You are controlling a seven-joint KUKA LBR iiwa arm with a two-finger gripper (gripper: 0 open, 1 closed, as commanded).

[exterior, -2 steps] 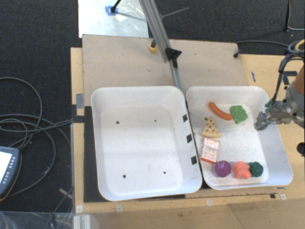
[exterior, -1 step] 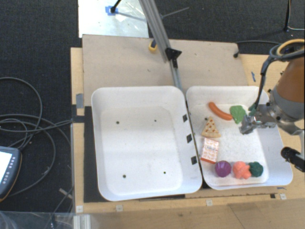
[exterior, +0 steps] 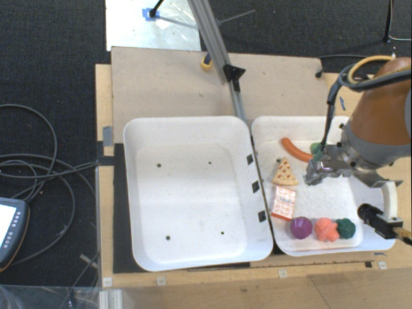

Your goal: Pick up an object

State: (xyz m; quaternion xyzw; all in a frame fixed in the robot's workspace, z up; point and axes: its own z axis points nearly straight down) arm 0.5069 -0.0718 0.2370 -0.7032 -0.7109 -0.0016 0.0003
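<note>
Gripper (exterior: pixel 313 174), its state impossible to tell, hovers beside the orange plastic sausage (exterior: pixel 296 150) and should centre over it before descending.

Both bins (exterior: pixel 187 131) were white. A sausage (exterior: pixel 295 149) showed orange-red, a ball (exterior: pixel 300 227) purple, one toy (exterior: pixel 326 230) salmon, another (exterior: pixel 346 228) dark green.

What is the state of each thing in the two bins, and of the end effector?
end effector: low over the right bin, no object seen in it
sausage: lying flat, free
pizza slice: lying flat, free
pink packet: lying flat, beside the bin's left wall
purple ball: resting near the front wall
orange toy: resting between the purple ball and the green toy
green toy: resting at the front
left bin: sitting beside the right bin
</note>
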